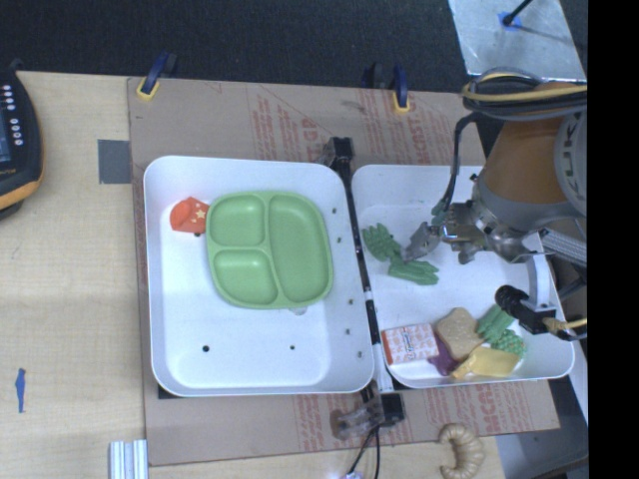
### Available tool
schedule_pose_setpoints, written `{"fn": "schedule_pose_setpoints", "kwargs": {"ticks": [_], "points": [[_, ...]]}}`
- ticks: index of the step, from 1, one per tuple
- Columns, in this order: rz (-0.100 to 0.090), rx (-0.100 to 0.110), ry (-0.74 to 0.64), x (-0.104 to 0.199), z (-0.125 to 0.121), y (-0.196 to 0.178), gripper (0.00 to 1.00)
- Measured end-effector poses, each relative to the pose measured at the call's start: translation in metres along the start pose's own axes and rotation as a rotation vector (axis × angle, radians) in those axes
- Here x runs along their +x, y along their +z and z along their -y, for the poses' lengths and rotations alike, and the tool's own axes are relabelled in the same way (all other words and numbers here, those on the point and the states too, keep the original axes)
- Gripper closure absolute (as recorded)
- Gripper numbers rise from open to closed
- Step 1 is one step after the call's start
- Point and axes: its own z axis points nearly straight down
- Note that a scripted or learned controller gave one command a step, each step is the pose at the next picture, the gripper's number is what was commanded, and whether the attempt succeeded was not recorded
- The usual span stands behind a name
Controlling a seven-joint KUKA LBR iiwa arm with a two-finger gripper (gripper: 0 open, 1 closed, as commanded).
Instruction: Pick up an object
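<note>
Two smooth white plastic bins (pixel 165 267) sit on matt brown cardboard (pixel 250 118) over a pale wood-grain bench (pixel 60 297), the left holding a glossy green plastic plate (pixel 270 249).

gripper (pixel 424 241) low in right bin (pixel 399 183), fingers spread, just beside green toy pieces (pixel 397 254) | right bin near corner: red-and-white carton (pixel 409 344), tan slice (pixel 458 331), yellow piece (pixel 486 363), green item (pixel 501 331) | left bin (pixel 250 367): green divided plate (pixel 270 248), red toy (pixel 188 215) touching its left edge
</note>
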Motion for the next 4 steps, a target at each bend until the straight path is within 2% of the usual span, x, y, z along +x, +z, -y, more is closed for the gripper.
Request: {"fn": "schedule_pose_setpoints", "kwargs": {"ticks": [1, 2, 3, 4], "points": [[0.0, -0.002, 0.001, -0.005, 0.007, 0.059, 0.0], [0.001, -0.005, 0.0, -0.006, 0.006, 0.045, 1.0], [0.002, -0.016, 0.001, -0.016, -0.012, -0.056, 1.0], [-0.002, -0.011, -0.006, 0.056, -0.006, -0.08, 1.0]]}}
